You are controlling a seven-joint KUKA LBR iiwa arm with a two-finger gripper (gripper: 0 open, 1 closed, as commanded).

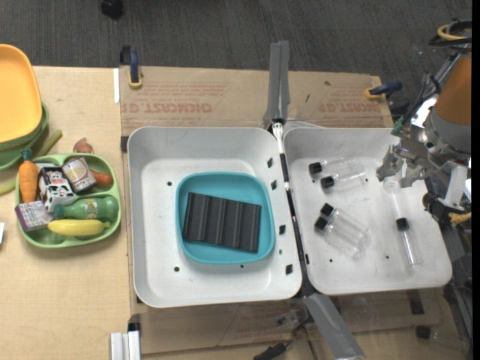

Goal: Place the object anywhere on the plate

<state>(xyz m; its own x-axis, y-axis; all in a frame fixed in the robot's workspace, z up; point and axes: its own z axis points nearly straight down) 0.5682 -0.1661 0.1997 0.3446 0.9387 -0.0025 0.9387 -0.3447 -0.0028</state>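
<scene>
Hovering over the right bin [442,272], the end effector [397,172] looks blurred, grip state unreadable.

— What sits in the left bin [150,201]?

— A teal square plate [191,250], flat on the bin floor near the centre. A dark grey ribbed block [222,220] lies flat on it, slightly skewed, inside the rim.

— And in the right bin [431,265]?

— I note four clear vials with black caps, all on their sides: one upper left [339,172], two side by side mid-left [343,231], one at right [406,243], well apart from the plate.
</scene>
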